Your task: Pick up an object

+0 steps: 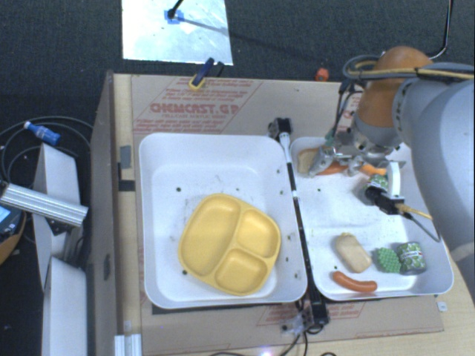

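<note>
My gripper (335,156) is low over the far left corner of the right bin (386,221), below the orange band (382,95) of the arm. An orange carrot-like piece (332,170) lies right under the gripper, and I cannot tell whether it is held. A beige piece (305,162) lies just to the left of it, against the bin wall. Toward the bin's near edge lie a beige bread-like lump (352,252), a red sausage (354,281), a green broccoli-like piece (385,259) and a small can (410,257).
The left bin (159,199) holds a yellow compartment plate (229,242). A black divider rail (295,206) runs between the bins. The bulky grey arm (438,147) covers the right bin's far right side. A black part with a yellow stick (386,199) hangs beside the wrist.
</note>
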You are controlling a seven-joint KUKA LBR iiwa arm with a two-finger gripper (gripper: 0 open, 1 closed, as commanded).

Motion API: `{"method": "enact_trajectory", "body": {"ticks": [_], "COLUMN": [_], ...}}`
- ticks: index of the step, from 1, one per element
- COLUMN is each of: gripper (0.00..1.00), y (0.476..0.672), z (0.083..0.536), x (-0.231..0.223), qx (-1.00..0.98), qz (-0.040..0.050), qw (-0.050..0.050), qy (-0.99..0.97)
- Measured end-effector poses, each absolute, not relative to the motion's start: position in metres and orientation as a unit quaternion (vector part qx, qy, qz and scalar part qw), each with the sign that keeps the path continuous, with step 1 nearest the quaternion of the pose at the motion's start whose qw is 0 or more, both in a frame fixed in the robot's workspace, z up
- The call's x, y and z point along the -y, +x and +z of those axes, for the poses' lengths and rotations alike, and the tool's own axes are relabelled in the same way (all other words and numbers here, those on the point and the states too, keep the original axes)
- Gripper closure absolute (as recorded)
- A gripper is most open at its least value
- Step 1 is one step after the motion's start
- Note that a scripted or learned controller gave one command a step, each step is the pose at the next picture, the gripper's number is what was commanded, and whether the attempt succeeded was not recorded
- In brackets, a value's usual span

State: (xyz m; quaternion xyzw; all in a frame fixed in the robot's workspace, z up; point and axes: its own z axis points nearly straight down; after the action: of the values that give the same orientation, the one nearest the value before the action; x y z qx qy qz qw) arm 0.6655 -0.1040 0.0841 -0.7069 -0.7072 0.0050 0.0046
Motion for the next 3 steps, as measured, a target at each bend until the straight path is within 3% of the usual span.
{"method": "enact_trajectory", "body": {"ticks": [1,2,3], "gripper": [0.0,0.0,0.0], "y": [0.669,0.669,0.668], "z": [0.122,0.125,0.084], "x": [0.102,0.137,0.186], "qx": [0.709,0.708,0.707], "qz": [-0.0008,-0.0006,0.0003], "qw": [-0.001,-0.002,-0.001], "qy": [-0.706,-0.706,-0.707]}}
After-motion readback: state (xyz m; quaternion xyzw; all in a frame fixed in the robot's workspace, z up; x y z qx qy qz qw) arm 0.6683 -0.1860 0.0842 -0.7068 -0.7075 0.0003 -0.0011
